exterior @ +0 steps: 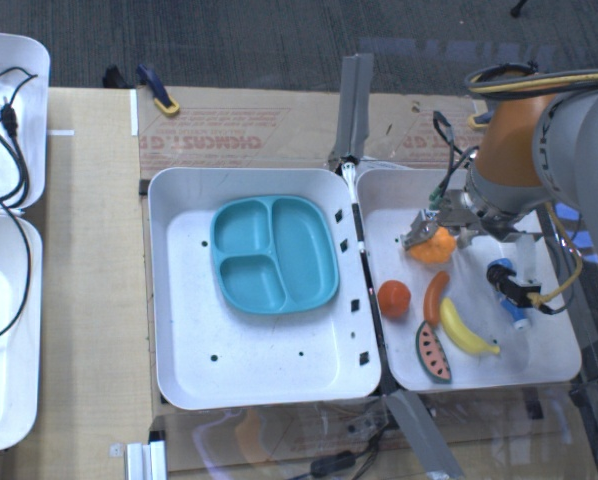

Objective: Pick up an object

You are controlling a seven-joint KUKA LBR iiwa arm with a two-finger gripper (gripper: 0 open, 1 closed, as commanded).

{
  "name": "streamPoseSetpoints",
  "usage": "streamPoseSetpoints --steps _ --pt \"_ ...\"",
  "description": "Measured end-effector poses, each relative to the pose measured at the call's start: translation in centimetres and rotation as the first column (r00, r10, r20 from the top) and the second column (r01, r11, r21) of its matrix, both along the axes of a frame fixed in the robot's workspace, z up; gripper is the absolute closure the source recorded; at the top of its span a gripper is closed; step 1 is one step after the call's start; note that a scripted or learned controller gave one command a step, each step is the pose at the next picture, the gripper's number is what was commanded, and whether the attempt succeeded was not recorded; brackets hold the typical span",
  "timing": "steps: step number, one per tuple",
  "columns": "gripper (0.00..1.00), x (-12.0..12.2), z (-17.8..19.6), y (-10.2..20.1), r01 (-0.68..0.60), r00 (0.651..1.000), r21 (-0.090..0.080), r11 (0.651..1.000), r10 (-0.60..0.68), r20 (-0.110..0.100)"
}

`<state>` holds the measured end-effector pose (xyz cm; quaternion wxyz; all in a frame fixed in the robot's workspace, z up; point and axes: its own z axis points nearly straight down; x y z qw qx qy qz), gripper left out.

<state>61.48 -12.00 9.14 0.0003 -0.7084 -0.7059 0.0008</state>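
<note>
My gripper [422, 234] is low in the right bin [554, 363], at its upper middle. Its tip rests against the top left of an orange fruit [437, 249], which lies partly under it. Below these lie a small red-orange ball [394, 297], an orange-red sausage [435, 294], a yellow banana [466, 330] and a watermelon slice [432, 353]. A teal divided plate [274, 254] sits in the left bin [184, 358].
The arm's grey and orange body [524, 148] hangs over the right bin's back right part. A metal post [354, 108] stands behind the wall between the bins. A blue and yellow clamp [157, 90] lies on the bench at the back left, and white trays with black cables [4, 138] stand at the far left.
</note>
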Motion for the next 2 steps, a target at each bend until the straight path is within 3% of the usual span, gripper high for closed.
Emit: streamPoseSetpoints --steps 1,2 --pt "1.0 0.0 1.0 -0.2 0.004 1.0 0.0 1.0 -0.004 0.0" --pt "1.0 1.8 10.5 5.6 -0.006 1.0 0.0 1.0 0.006 0.001"
